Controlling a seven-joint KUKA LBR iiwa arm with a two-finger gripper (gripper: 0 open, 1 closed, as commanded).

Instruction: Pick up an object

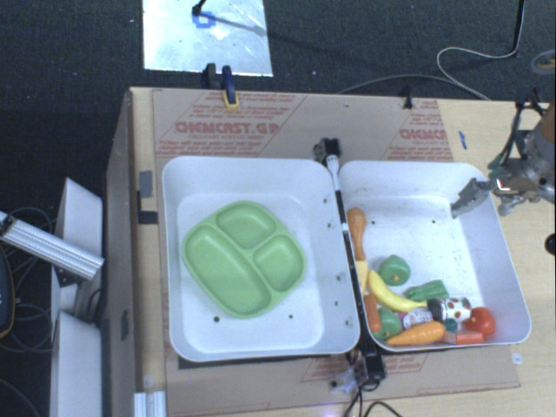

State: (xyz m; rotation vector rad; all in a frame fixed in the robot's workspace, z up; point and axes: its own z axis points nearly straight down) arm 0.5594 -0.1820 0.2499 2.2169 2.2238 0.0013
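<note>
The arm (pixel 532 159) is cut off by the right edge, so most of it can't be seen. The gripper (pixel 472 195) is blurry, and its fingers are hard to make out. The toy food (pixel 417 307) sits in a pile in the right bin (pixel 434 189), and some pieces hide under others.

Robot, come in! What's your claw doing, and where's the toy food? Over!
Claw over right bin's far right corner, holding nothing. Toy food piled at near end: banana, carrot, tomato. Green divided plate alone in left bin. Nothing blocking.
</note>
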